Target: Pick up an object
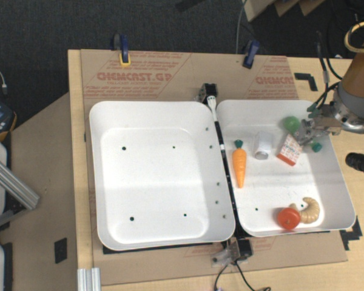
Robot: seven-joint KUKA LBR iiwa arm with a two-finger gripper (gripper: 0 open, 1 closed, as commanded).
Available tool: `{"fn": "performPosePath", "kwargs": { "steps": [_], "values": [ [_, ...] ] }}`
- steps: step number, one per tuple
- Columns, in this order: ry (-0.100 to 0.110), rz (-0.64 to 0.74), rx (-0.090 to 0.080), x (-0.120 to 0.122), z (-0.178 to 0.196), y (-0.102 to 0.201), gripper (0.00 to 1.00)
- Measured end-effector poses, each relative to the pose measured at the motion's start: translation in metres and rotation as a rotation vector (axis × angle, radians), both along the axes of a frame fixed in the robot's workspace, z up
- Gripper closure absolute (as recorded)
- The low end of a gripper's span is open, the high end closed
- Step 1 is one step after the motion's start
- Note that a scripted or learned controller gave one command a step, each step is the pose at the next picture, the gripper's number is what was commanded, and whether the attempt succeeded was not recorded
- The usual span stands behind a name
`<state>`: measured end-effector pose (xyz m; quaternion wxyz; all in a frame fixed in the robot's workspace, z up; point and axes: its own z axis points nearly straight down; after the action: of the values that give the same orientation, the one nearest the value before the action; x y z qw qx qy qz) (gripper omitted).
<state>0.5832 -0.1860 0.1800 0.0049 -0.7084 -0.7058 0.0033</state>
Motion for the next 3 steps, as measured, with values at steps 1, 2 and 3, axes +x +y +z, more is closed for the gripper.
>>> {"fn": "performPosePath", "kwargs": {
  "steps": [1, 2, 3],
  "values": [
    [-0.003, -0.004, 0.001, -0.071, -0.098, -0.032, 1.00],
    [-0.012, 0.003, -0.003, -0.067, -0.093, -0.030, 0.00],
    [-0.009, 0.008, 0.006, -0.008, -0.096, -0.033, 0.00]
  ]
}}
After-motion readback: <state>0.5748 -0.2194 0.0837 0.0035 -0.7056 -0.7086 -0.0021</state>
